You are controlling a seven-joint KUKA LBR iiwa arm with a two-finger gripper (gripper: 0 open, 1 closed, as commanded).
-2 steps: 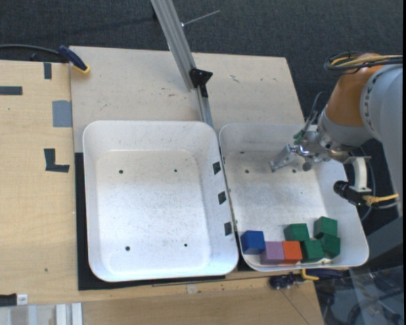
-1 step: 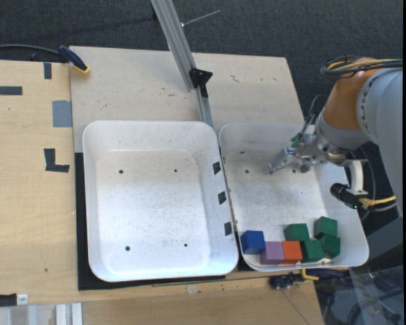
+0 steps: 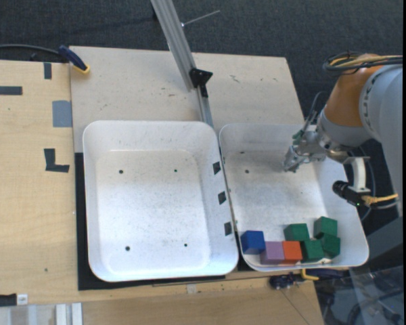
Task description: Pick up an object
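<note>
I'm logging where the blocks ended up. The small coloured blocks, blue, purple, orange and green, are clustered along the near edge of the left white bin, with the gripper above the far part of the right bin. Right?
Not quite. The camera view shows the small coloured blocks, blue, purple, orange and green, clustered along the near edge of the right shallow white bin, not the left white bin. The two-finger gripper is indeed above the right bin's far part.
</note>
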